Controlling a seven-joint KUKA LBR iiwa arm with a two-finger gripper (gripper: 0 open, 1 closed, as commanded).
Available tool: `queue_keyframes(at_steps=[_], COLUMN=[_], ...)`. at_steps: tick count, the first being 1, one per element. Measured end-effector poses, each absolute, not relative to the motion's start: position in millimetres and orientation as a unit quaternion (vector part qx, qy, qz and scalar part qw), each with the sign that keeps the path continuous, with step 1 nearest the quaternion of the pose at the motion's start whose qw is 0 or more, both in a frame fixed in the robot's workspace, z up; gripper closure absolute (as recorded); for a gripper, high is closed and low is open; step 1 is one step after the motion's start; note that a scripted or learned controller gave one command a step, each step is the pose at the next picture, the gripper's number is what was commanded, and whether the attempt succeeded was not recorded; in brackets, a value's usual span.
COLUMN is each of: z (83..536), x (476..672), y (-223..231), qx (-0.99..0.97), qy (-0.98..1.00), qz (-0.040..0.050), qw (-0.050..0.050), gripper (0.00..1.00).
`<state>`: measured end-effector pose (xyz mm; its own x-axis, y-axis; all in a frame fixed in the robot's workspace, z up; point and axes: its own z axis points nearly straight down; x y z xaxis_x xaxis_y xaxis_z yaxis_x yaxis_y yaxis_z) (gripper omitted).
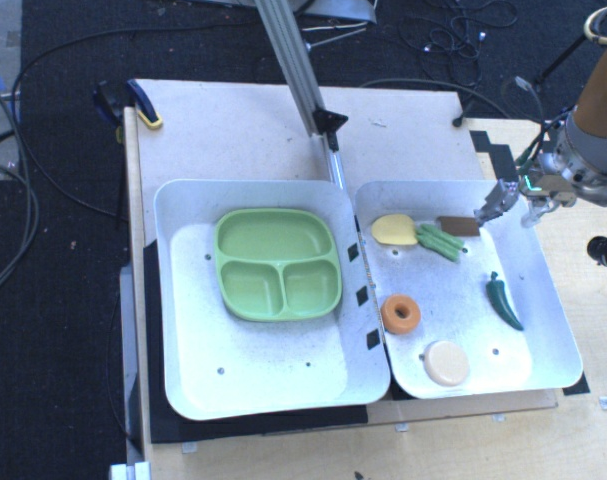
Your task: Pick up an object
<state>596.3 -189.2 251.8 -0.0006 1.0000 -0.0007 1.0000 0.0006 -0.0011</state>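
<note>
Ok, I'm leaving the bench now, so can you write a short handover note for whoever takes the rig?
Gripper: above the right bin's far edge, nothing visibly held.
Right bin holds: yellow piece, green bean pod, brown block, orange donut, dark green pepper, cream disc.
Left bin: green divided plate.
Done: nothing picked.
Left: grasp and lift one object.

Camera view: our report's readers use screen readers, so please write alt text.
The gripper hovers over the right bin's far edge; the bin holds a yellow piece, green bundle, green pepper, orange ring and cream disc. The left bin contains a green divided plate.
</note>
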Motion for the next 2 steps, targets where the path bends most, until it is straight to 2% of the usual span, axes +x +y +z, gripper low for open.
queue_keyframes(at_steps=[1, 2], z=[253, 200], x=[596.7, 603.8], y=[-189, -196], qx=[-0.707, -0.707], qy=[-0.707, -0.707], qz=[0.0002, 0.0015], qw=[-0.001, 0.001], gripper=[0.00, 0.00])
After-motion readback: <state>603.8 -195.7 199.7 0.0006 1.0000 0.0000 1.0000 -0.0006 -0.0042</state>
